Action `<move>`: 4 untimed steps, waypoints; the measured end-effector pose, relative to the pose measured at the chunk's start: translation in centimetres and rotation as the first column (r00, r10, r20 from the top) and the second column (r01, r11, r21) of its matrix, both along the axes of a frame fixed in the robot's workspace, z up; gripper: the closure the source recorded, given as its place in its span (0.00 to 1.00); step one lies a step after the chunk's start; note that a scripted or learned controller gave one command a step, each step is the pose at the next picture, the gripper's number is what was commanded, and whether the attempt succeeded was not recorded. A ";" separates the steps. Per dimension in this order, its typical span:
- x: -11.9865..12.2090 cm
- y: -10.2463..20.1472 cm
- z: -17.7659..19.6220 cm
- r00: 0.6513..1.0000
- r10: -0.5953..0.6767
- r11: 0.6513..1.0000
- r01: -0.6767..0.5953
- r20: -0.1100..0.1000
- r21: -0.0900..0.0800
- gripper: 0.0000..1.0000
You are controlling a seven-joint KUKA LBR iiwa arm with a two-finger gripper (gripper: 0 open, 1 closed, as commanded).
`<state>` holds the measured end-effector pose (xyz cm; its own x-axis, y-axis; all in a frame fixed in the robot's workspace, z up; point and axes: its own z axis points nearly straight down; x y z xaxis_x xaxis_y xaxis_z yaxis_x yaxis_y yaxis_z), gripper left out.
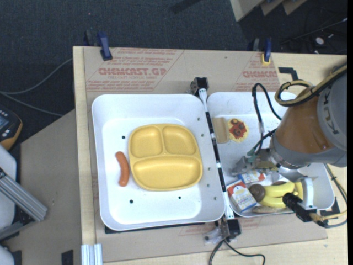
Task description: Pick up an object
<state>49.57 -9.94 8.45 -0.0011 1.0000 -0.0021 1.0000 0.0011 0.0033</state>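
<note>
In the right bin (229,101) lie a flat piece with a red-and-yellow topping (236,129), a yellow banana (279,195), a small brown lump (257,191) at the banana's left end, and a red-and-white packet (241,196). My gripper (249,162) hangs low over the middle of this bin, just above a second printed packet (255,177) and left of the arm's orange band (300,128). The wrist hides what lies directly beneath it. In the left bin (103,148) a yellow divided plate (164,156) sits in the middle, with an orange-red sausage (123,168) to its left.
The two bins meet along a dark ridge (212,148) with clamps at both ends. Blue clamps (103,44) hold the cardboard sheet at the bench's far edge. Black cables (263,101) loop from the arm over the right bin's far side.
</note>
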 end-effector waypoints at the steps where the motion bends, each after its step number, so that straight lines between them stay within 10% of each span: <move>1: 6.4 -6.2 0.1 1.000 -0.003 1.000 0.003 0.004 -0.003 0.00; 2: 11.4 -4.8 9.2 1.000 0.003 1.000 -0.003 0.010 -0.001 0.00; 4: 13.0 -0.5 0.4 1.000 -0.004 1.000 0.004 -0.001 -0.014 0.00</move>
